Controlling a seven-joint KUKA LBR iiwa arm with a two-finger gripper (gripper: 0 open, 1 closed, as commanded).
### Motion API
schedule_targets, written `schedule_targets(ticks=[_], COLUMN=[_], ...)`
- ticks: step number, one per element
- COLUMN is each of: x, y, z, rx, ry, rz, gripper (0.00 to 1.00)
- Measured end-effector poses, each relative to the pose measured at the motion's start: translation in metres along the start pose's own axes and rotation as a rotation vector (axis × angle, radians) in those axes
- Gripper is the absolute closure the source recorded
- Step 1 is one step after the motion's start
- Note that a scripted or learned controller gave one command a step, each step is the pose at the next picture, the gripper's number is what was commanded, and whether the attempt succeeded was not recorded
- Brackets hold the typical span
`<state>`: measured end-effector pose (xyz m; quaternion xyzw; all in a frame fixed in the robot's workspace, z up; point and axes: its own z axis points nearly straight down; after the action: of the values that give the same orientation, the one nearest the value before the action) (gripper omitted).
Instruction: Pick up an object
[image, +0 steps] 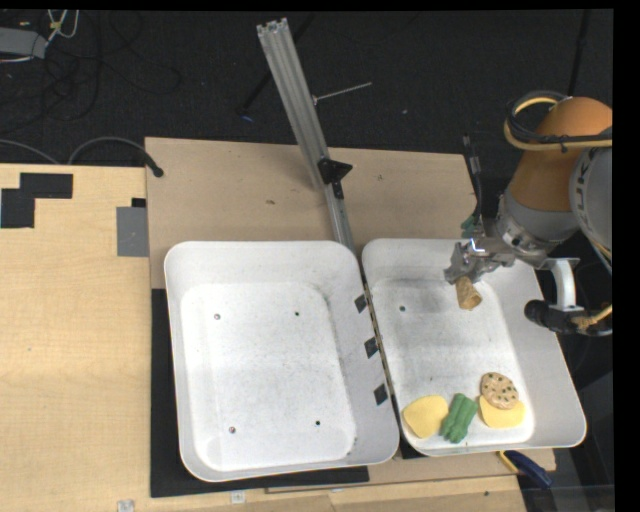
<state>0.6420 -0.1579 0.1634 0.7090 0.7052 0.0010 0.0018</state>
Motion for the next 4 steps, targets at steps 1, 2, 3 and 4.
schedule_targets(ticks=[1,2,3,4], x=[-0.007,-0.003,0.040,0.097], y=[0.006,0.011,-0.009,-0.032], z=[-0.061,-0.106,-0.110,-0.098], rx=[-0.001,0.000,0.007,0.009], ry=[-0.001,0.000,0.003,0.004], rz=[-0.004,-0.007,-0.009,-0.009], gripper=[1.00,1.00,1.00,1.00])
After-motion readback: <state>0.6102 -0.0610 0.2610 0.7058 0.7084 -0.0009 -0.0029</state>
